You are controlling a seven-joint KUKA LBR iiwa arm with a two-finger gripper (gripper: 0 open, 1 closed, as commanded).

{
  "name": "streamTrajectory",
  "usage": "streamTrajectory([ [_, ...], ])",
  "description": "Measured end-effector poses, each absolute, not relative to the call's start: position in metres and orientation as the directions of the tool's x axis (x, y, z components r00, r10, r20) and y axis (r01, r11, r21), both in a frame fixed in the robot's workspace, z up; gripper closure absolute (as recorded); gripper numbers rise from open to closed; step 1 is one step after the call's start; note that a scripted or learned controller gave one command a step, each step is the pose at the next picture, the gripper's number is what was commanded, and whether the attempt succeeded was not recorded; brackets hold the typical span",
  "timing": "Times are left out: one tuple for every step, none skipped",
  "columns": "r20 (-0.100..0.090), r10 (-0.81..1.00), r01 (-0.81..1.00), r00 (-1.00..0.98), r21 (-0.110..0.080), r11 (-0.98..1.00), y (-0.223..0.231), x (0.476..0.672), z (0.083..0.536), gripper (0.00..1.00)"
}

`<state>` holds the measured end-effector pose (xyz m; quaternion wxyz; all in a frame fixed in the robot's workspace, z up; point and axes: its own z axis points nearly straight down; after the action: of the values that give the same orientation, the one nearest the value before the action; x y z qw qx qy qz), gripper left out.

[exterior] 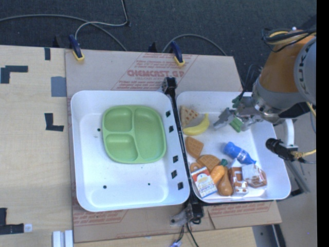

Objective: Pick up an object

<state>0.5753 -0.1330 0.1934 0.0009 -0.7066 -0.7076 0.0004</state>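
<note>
The gripper (230, 118) is hovering over the right bin (277, 189), near its far edge, fingers spread and pinching nothing. The banana (197, 127) is lying just beside it toward the divider; nothing is lifted, so the whole pick is remaining.

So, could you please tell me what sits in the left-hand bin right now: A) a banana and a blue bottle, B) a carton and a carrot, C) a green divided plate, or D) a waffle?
C: the green divided plate lies flat in the left bin, while the banana, blue bottle and other toy foods are all in the right bin.
</note>
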Motion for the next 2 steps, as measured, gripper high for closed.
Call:
streamTrajectory([
  [0.000,1.000,1.000,0.000,-0.003,0.000,-0.172,0.549,0.137,0.00],
  [-0.001,1.000,1.000,0.000,0.001,0.000,-0.160,0.555,0.086,0.00],
])
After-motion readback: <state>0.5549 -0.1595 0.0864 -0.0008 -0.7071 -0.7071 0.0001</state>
